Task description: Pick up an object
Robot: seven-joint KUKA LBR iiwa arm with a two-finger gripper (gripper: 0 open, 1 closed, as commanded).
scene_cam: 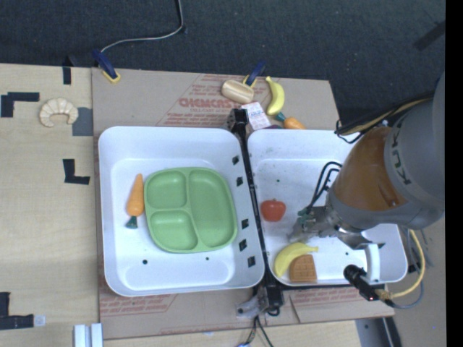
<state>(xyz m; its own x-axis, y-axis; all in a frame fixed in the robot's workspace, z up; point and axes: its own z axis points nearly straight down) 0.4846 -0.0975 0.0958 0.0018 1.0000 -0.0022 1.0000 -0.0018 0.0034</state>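
Jaws, spread unreadable under the wrist, low in right bin, just above banana and beside tomato. Risk: skewed closure nudging banana against waffle, missing grasp.

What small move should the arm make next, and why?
Probably lower the gripper slightly toward the banana. It sits just above the banana in the right bin, and nothing shows between its fingers. The tomato lies a little farther left.
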